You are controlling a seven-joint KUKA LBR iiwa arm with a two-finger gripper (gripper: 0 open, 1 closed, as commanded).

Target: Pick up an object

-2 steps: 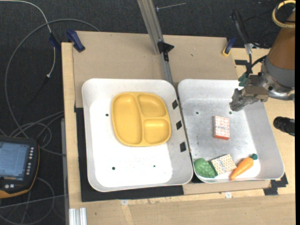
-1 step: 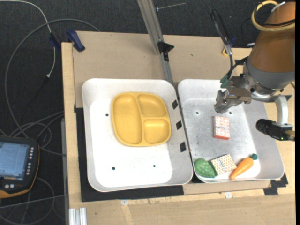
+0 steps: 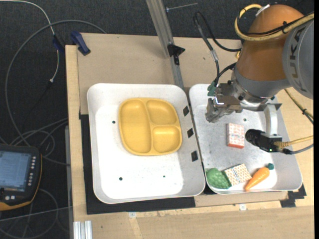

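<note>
While the arm [image 3: 271,44] is reached in from three o'clock, the gripper [image 3: 218,108] is held over the upper left of the right bin [image 3: 294,176], with nothing seen between its parts; whether it is released or clenched cannot be told. No object is held. The likely targets are gathered lower in that bin: a box [image 3: 236,135] printed in orange and white is lain at about four o'clock from the gripper, close by, and a green item [image 3: 218,178], a patterned packet [image 3: 237,174] and a carrot [image 3: 257,178] are crowded against the six o'clock wall, where a grasp may be hindered by the rim and by neighbours. The box, being apart from the others, is judged the easier pick. A black fitting [image 3: 261,140] with a cable is seen just beside the box at three o'clock. A yellow divided tray [image 3: 149,125] is set in the left bin [image 3: 99,183], probably as a place for sorted items. Both bins are borne by a wooden bench [image 3: 75,133], over a dark mat. Cables [image 3: 30,108] are strewn on the dark floor at nine o'clock, near a pendant [image 3: 17,173].
</note>
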